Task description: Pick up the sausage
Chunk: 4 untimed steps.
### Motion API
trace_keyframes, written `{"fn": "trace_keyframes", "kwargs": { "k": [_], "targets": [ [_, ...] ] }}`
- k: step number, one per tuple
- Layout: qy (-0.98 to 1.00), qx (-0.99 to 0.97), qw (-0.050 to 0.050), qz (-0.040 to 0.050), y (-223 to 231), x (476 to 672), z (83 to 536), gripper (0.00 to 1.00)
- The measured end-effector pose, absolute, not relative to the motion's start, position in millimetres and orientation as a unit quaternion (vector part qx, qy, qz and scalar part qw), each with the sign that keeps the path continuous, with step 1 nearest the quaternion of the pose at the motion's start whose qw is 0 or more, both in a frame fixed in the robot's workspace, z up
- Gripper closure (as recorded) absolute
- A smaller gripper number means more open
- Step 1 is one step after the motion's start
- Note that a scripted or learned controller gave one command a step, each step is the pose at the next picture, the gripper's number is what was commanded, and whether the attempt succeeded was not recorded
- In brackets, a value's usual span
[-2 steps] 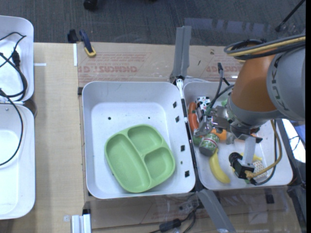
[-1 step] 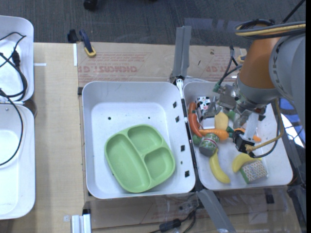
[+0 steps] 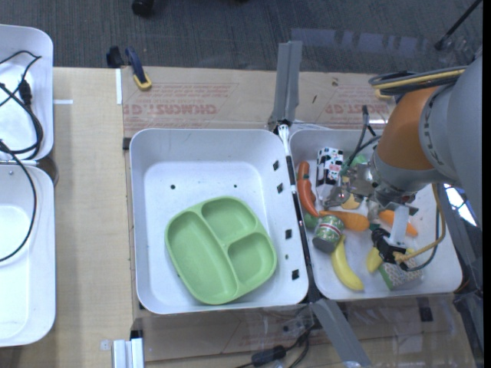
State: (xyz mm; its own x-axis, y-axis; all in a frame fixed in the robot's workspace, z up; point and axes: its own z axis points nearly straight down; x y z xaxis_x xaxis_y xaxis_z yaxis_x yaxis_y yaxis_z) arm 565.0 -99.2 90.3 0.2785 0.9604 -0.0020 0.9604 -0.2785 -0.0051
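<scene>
The sausage [image 3: 306, 191] is a slim red-orange link lying lengthwise against the left wall of the right bin [image 3: 445, 276]. My gripper [image 3: 345, 193] hangs low over the middle of that bin, just right of the sausage and in front of a black-and-white cow-patterned toy [image 3: 330, 163]. The grey arm with its orange band [image 3: 410, 133] reaches in from the right and hides part of the bin's contents. Nothing visibly sits in the gripper.
The right bin also holds a green can [image 3: 327, 233], a banana [image 3: 346, 267], an orange carrot-like piece [image 3: 354, 221] and other small toys on the right side. The left bin [image 3: 153, 175] holds a green divided plate [image 3: 222, 248]. A metal post [image 3: 288, 83] stands between the bins.
</scene>
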Motion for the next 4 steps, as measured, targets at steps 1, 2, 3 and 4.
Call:
{"fn": "trace_keyframes", "kwargs": {
  "k": [1, 2, 3, 4],
  "targets": [
    [-0.753, -0.658, 0.001, 0.0021, -107.4, 644.2, 91.7, 0.0],
    [-0.746, -0.666, 0.003, -0.0003, -129.2, 658.8, 112.5, 0.0],
    [-0.737, -0.676, 0.0, 0.0007, -144.7, 595.1, 133.6, 0.0],
    [-0.733, -0.68, -0.001, 0.0, -84.8, 654.6, 192.4, 0.0]
  ]
}}
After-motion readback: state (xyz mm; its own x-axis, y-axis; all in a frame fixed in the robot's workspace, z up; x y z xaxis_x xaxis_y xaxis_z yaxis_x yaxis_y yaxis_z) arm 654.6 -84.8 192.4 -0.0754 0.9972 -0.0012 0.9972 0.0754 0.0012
